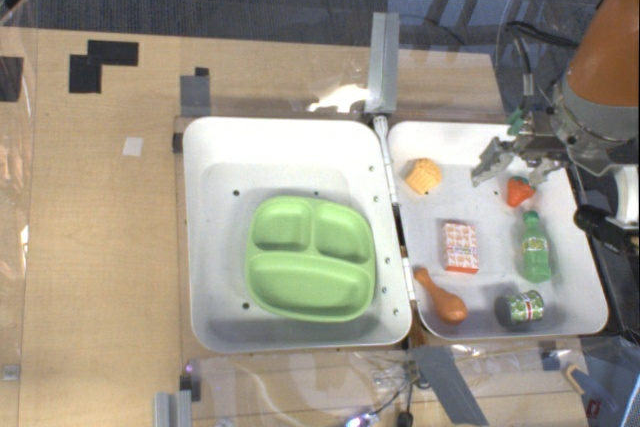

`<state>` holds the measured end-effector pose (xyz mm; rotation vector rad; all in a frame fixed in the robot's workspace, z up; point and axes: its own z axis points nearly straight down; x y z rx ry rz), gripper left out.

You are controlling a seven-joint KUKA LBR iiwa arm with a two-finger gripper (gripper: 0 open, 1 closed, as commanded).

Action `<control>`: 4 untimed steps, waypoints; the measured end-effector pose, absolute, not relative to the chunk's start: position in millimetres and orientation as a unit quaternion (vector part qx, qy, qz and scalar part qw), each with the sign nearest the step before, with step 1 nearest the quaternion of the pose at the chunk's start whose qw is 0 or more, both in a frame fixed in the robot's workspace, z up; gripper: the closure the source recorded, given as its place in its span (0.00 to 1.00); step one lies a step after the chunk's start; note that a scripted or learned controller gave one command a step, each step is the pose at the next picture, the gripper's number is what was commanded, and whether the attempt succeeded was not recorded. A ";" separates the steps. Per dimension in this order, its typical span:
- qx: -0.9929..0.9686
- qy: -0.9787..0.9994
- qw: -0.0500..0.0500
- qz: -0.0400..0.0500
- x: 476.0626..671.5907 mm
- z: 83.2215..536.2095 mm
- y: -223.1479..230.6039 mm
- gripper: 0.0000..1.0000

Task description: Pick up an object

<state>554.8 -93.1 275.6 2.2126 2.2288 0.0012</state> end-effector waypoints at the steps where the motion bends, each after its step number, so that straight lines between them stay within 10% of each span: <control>1: 0.663 0.748 0.000 0.000 523.7 156.3 -108.5 0.00; 2: 0.655 0.756 0.004 0.004 535.6 89.5 -115.5 0.00; 3: 0.654 0.757 0.006 0.007 538.6 99.8 -113.7 1.00; 4: 0.653 0.757 0.001 0.001 602.0 184.4 -54.1 1.00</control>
